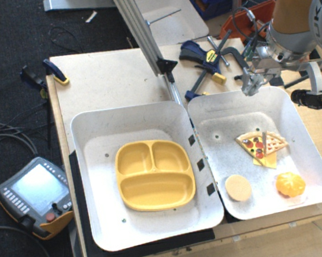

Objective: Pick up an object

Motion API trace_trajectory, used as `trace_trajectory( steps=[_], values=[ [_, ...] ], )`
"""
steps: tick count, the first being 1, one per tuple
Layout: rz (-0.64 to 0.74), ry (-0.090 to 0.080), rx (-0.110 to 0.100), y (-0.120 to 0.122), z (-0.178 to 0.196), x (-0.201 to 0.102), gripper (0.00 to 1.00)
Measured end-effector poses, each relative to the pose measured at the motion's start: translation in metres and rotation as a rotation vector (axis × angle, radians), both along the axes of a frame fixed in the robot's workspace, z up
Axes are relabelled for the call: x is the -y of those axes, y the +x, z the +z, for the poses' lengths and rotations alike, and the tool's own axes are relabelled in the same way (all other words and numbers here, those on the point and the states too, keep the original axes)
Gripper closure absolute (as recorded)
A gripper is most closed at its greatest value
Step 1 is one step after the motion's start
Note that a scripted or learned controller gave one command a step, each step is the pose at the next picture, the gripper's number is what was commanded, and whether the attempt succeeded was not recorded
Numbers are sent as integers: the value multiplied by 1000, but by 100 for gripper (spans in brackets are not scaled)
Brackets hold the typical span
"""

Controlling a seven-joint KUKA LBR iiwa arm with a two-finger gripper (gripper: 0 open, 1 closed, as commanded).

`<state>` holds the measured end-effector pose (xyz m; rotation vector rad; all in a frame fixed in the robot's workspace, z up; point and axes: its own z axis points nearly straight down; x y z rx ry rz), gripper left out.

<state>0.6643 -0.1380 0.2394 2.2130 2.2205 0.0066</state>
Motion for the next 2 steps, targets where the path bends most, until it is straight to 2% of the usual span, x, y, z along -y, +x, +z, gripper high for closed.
trace_trajectory(
  steps=[1,2],
  values=[
    [0,0,1,2,54,0,100],
    [2,2,-10,-19,40,-37,100]
  ],
)
